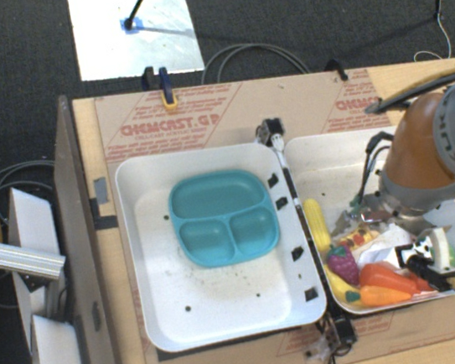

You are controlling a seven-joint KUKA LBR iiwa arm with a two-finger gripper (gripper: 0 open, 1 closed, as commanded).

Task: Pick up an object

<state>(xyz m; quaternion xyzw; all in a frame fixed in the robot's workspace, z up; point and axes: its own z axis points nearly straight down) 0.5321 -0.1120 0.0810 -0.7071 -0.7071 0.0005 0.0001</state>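
The right bin (326,158) holds a yellow corn cob (315,223) along its left wall, a purple toy (343,266) below it, an orange carrot-like toy (388,282) at the near edge, and a small red and yellow piece (356,240) on something white. My gripper (358,213) is down in this bin, just above the red and yellow piece and right of the corn. The arm's grey wrist and orange band cover the bin's right half. Nothing shows clearly between the fingers.
The left bin (146,231) carries a teal divided plate (223,218) in its middle. A black-clipped divider (289,210) separates the two bins. Cardboard (200,113) lies under both, with cables beyond the bench.
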